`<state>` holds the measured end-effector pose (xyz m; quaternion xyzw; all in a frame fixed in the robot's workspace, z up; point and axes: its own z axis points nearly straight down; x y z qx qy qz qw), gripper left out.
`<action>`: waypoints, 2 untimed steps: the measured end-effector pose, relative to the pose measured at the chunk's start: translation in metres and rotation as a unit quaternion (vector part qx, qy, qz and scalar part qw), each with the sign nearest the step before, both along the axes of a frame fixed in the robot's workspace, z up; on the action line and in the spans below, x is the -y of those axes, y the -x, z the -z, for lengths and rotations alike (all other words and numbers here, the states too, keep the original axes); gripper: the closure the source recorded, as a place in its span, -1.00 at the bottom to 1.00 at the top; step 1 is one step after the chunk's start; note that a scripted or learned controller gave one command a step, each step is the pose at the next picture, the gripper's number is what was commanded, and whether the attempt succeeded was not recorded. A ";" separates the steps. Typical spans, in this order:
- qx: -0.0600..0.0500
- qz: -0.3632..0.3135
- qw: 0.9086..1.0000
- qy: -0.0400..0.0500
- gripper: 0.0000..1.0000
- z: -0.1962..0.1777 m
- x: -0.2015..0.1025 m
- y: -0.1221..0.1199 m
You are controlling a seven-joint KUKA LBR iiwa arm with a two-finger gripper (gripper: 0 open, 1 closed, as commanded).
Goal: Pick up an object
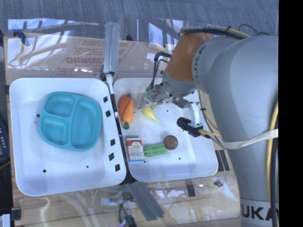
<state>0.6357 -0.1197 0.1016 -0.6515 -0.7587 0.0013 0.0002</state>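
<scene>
Five loose objects lie in the right white plastic bin [203, 162], none lifted yet. The gripper [150, 98] hangs low, just above the small yellow cone-shaped piece [150, 114] beside the orange toy carrot [126, 109]; its fingers' spread I cannot tell. Grasp and lift remain.

Your worktop [71, 60] is covered in glossy sheeting with red lettering underneath. Sitting directly on it you've got two shallow white bins, left bin [23, 174] and right bin [203, 167], touching edge to edge, with grey strips [111, 46] along their seam.
</scene>
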 end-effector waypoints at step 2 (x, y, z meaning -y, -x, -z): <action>0.003 -0.002 1.000 -0.001 1.00 -0.129 -0.043 -0.022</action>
